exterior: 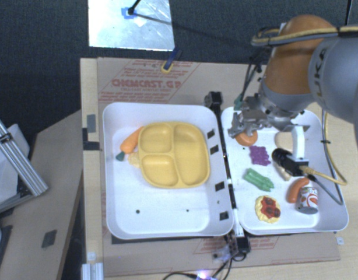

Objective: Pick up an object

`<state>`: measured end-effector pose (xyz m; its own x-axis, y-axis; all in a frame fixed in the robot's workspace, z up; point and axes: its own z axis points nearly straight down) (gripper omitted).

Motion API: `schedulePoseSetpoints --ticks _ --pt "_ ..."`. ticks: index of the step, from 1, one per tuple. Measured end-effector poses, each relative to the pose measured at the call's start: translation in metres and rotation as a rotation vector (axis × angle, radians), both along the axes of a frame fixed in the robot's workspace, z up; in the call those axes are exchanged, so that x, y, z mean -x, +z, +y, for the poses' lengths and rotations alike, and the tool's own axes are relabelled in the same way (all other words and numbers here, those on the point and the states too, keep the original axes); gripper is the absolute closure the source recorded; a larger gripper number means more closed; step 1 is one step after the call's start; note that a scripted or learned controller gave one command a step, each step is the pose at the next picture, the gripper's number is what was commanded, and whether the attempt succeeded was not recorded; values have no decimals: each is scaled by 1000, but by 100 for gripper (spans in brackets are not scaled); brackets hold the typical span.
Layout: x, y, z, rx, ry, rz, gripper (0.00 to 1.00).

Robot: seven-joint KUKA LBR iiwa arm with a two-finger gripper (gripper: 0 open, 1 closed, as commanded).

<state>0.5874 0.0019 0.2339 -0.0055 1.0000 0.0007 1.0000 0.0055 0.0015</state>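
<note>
My gripper [242, 127] hangs over the far left part of the right bin [330, 214]. Just below it lies a round orange piece [248, 138], partly covered by the gripper. Nearer the front of that bin are a purple bunch of grapes [259, 154], a green vegetable [259, 179], a pizza slice [267, 208], an orange sausage [296, 189] and a small can [309, 200]. A pale beige piece [283, 139] sits to the right of the gripper.
The left bin [161, 217] holds a yellow divided plate [172, 154] with a carrot [130, 140] against its left side. A black divider [223, 156] runs between the bins. The arm's orange and grey body [307, 63] looms over the right bin's far side.
</note>
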Motion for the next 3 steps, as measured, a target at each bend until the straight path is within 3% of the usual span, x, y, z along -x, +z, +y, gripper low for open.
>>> schedulePoseSetpoints --ticks 1,2,3 --pt "-9 -5 -5 0 -3 -1 100" --pt "-3 -6 6 0 0 2 100" --pt "0 -2 -10 0 -4 1 100"
